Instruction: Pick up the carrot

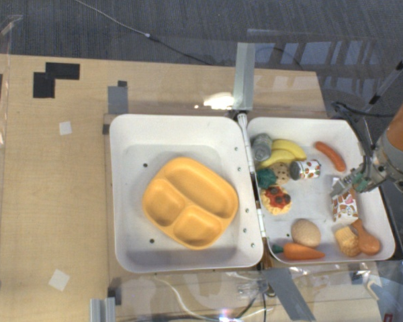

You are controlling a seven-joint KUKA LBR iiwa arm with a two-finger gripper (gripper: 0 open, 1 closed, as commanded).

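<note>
Camera view, looking down at a slant on a pale wooden bench (pixel 54 200) bearing two shallow white bins side by side. Left white bin (pixel 131 180): holds a yellow three-compartment plastic plate (pixel 190 200) lying near its centre. Right white bin (pixel 346 129): holds the smaller items. Grey arm with an orange band (pixel 397 139): enters from the right edge of the view and reaches over the right rim of the right bin. Two-finger gripper (pixel 352 182): sits low above the right part of that bin, just over a white and red carton (pixel 344 207); the fingers appear slightly parted with nothing visibly held between them, though the detail is small. Yellow banana bunch (pixel 285 153): lies at the upper left of the right bin, beside a grey round object (pixel 261 146). Orange carrot with a green top (pixel 301 251): lies flat along the near wall of the right bin, at its lower left, well apart from the gripper. Beige egg-shaped item (pixel 305 233): rests just above the carrot. Red sausage (pixel 330 155): lies at the upper right. Small pizza slice (pixel 277 200), a small tin (pixel 305 170) and brown bread-like pieces (pixel 356 240) fill the remaining space.
</note>
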